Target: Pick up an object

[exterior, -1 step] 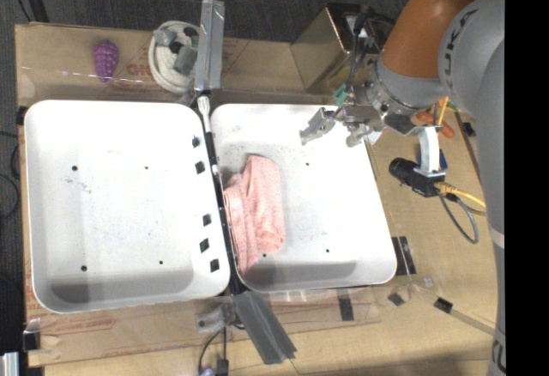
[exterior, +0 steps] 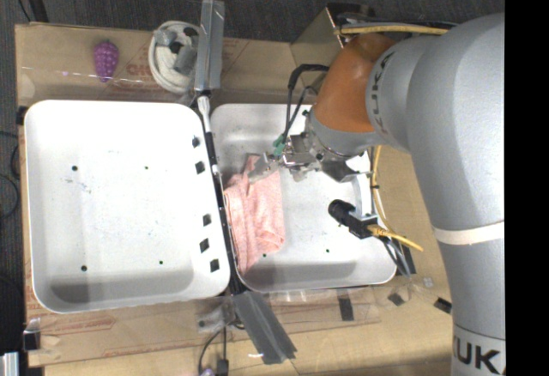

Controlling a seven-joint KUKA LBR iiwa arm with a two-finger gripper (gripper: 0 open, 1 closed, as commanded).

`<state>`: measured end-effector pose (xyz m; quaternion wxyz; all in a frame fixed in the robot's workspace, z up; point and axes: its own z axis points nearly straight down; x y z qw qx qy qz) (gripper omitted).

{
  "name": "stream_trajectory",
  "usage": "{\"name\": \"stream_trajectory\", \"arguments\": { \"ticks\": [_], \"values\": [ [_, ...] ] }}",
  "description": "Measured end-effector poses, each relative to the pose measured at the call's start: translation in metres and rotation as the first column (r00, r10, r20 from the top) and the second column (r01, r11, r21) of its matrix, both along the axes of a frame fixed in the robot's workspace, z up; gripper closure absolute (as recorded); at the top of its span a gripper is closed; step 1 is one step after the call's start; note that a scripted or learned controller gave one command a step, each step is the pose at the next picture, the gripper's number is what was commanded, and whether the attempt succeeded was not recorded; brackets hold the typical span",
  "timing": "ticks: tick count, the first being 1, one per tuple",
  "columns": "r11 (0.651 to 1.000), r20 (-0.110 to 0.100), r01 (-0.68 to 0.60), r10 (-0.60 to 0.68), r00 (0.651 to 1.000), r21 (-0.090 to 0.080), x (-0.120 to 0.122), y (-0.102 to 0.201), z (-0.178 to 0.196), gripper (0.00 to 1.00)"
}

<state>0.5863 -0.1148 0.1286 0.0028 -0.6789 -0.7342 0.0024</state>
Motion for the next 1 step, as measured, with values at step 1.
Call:
{"name": "stream_trajectory", "arguments": {
  "ticks": [1],
  "values": [
    [0.984,0.007,-0.180,0.180,0.984,-0.001,0.0256,0.0127,-0.0364,0.00]
  ]
}}
